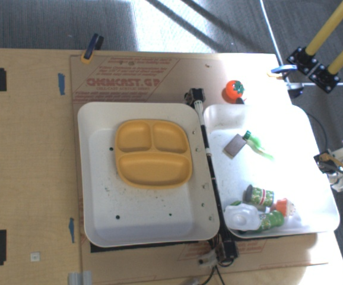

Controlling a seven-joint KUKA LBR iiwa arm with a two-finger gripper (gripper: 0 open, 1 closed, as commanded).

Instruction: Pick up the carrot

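Observation:
The carrot [281, 207] looks like a short orange piece with a green end, lying in the near right corner of the right bin [314, 159]. It is wedged among a small green bottle [259, 195] and a clear plastic bottle [243, 216], and is partly hidden by them.
A yellow divided plate [153, 153] sits in the left bin [94, 177]. A grey block [234, 146] and a green leafy piece [258, 145] lie mid right bin. An orange-red tomato [234, 91] rests on the bench behind it. Cables and a pale object [337, 162] hang at the right edge.

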